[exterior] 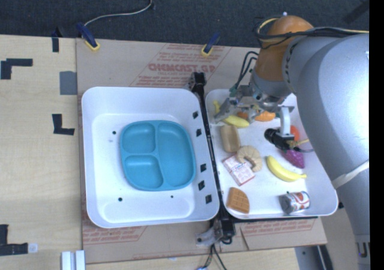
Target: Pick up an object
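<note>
My gripper [235, 107] hangs low over the far end of the right bin [327, 194], just above a small yellow fruit [237, 122]. An orange piece [265, 116] lies right beside it. Nothing is visibly lifted. Nearer the front lie a tan bread roll [229, 138], a pale croissant [249, 156], a red and white packet [240, 171], a banana [284, 168], purple grapes [294, 158], a waffle [238, 200] and a small can [294, 201].
The left bin [99, 107] holds a blue divided plate [158, 155]. A black clamp strip [203, 137] runs between the two bins. The grey arm [336, 95] covers the right bin's far right side.
</note>
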`<control>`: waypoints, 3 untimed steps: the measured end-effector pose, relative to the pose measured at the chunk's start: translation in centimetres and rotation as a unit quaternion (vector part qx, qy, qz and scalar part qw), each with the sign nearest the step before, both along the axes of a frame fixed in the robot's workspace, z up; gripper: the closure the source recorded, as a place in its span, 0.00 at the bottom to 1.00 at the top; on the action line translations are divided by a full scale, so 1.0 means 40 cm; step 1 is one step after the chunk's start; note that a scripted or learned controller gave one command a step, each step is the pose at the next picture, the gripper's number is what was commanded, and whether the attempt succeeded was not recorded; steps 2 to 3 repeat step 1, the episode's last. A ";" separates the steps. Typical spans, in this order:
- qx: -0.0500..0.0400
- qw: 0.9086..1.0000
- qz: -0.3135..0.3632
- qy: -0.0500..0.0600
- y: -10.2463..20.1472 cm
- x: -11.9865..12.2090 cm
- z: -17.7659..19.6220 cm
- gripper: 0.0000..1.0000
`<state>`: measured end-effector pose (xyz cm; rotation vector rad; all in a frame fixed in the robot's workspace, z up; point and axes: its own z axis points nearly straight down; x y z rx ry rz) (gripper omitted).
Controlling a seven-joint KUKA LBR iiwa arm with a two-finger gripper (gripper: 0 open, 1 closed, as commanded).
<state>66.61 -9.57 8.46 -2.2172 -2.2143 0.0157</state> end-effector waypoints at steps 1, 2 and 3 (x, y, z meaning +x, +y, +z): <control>-0.002 1.000 0.002 -0.003 0.000 0.002 0.025 1.00; -0.002 1.000 0.002 -0.003 0.000 0.002 0.025 1.00; -0.002 1.000 0.002 -0.003 0.000 0.002 0.025 1.00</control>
